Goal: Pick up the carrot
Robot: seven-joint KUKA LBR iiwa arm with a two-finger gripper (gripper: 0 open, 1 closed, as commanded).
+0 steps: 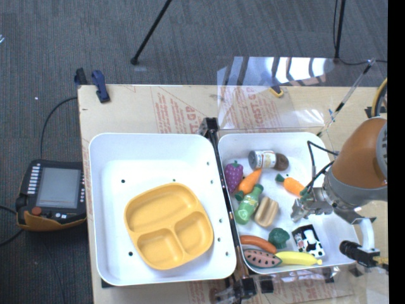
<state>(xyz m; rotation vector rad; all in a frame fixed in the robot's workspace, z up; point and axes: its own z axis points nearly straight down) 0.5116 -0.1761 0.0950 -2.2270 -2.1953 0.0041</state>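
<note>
Looking down on the bench, you see two shallow white bins set side by side on a brown cardboard-covered top. The left white bin (104,170) holds a yellow three-compartment plastic plate (168,225), lying slightly askew near the middle of the bin floor.

The right white bin (297,141) holds the toy foods. There are two orange carrots with green tops. One small orange carrot (292,185) lies toward the right side of the bin, apart from the other items and just to the upper left of the gripper. A second, longer orange carrot (250,180) lies near the bin's left side, between the purple bunch of grapes (233,175) and the green bottle (249,204). A tin can with a pale label (264,159) rests on its side near the back of the bin. A tan bread roll (266,211) lies beside the bottle. Along the front edge you find a red sausage (258,243), a watermelon slice (262,258), a yellow banana (298,257), a dark green broccoli head (278,236) and a small black-and-white carton (307,239).

The grey arm with its orange band (358,160) reaches in from the right. Its metal two-finger gripper (302,206) hangs over the bin's right side, just beside the small carrot; you cannot tell how far apart the jaws stand, and nothing is visibly held.
</note>
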